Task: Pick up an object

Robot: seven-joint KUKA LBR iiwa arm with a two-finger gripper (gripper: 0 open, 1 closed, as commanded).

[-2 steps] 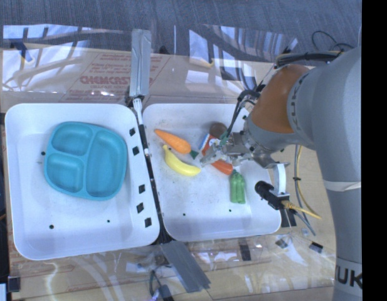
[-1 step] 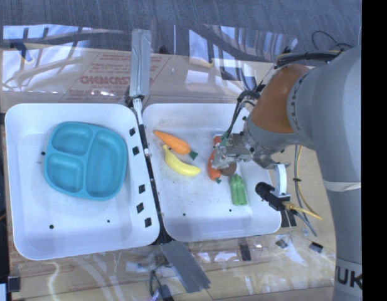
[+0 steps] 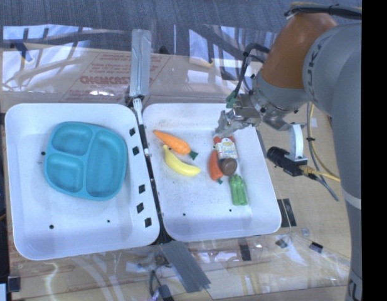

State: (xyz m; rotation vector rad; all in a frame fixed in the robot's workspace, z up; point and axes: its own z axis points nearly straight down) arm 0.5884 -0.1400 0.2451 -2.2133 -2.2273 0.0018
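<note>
Camera view frames two shallow white bins side by side on a bench, seen at a slant from above. The left bin (image 3: 17, 187) holds a blue divided plate (image 3: 86, 160), laid flat towards ten o'clock of the bin's centre, with three compartments.

The right bin (image 3: 199, 221) carries the loose objects. A toy carrot (image 3: 172, 142) is seen at about ten o'clock of the bin's centre, and a toy banana (image 3: 180, 163) lies just beside it, at its five o'clock. A second orange piece (image 3: 215, 166), narrow and upright in the frame, is set near the centre; its kind is hard to make out. A small carton (image 3: 226, 147) with a red and white label lies at its one o'clock, and a brown round piece (image 3: 228, 166) is pressed against the carton's lower end. A green bottle-shaped toy (image 3: 238, 190) is placed at five o'clock of the group.

The grey arm (image 3: 331, 49) is cut off by the frame's upper and right sides. The gripper (image 3: 226, 125) hangs at the bin's one o'clock area, directly above the carton's upper end. Whether the tips touch the carton cannot be told, and the width of the jaws cannot be judged, since the metal parts merge against the white bin floor. Nothing is visibly held.
</note>
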